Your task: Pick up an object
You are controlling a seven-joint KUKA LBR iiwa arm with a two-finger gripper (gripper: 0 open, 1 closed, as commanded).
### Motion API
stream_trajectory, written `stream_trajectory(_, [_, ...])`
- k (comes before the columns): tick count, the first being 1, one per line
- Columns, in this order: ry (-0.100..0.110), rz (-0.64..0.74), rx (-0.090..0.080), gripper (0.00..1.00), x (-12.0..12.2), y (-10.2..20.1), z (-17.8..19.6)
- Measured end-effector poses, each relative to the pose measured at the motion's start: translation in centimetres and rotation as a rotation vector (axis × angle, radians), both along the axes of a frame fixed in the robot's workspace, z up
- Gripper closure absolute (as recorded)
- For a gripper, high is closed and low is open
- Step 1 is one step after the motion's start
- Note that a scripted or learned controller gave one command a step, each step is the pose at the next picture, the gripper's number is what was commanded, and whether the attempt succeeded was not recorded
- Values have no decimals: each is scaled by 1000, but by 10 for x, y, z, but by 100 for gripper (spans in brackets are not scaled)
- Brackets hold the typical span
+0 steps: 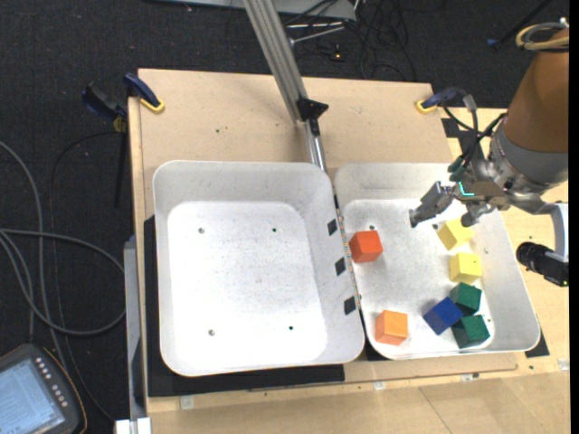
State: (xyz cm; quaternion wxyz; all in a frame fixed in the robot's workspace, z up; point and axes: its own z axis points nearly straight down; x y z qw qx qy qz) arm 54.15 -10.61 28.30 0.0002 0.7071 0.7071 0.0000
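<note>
Blue clamps (136,89) on the bench (235,120) corners (tablet (32,396) lower left).

I work in a robotics lab. My bench (235,116) is a plain wooden board, fixed with blue and yellow clamps (145,93) at its far corners. It stands on dark carpet (63,25) where loose cables (36,242) run. A metal camera stand (276,43) rises at the far side, and a control pendant (32,396) lies near left.
</note>
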Motion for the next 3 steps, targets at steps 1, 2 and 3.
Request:
stream_trajectory(1, [5, -1, 0, 0, -4, -7, -47])
stream_trajectory(2, [6, -2, 1, 0, -7, -16, -96])
stream_trajectory(3, [7, -1, 1, 0, -2, -18, -157])
